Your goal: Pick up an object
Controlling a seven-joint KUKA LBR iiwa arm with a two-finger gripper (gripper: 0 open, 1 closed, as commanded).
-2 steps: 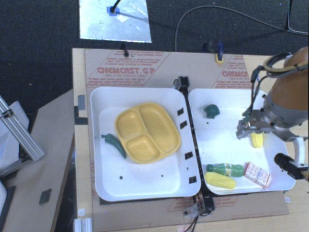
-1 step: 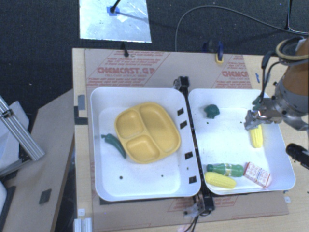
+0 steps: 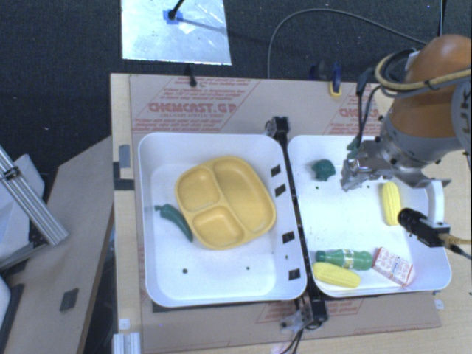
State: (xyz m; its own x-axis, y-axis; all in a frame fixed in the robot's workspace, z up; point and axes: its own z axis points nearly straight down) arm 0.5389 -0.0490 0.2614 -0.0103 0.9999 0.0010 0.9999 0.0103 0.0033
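Observation:
My gripper (image 3: 352,177) hangs over the upper middle of the right bin (image 3: 332,220), with nothing visibly held. A small dark green toy (image 3: 322,169) lies just to its left, apart from it. A yellow corn cob (image 3: 390,203) lies lengthwise just to the gripper's right and below it. Along the bin's front edge are a green bottle (image 3: 345,258), a second yellow cob (image 3: 337,274) and a red and white packet (image 3: 393,265).
The left bin (image 3: 158,271) holds a yellow divided plate (image 3: 225,201) with a green pepper (image 3: 175,220) at its left side. A black divider (image 3: 289,205) runs between the bins. The arm's orange band and grey body (image 3: 431,102) hang over the right bin's far right corner.

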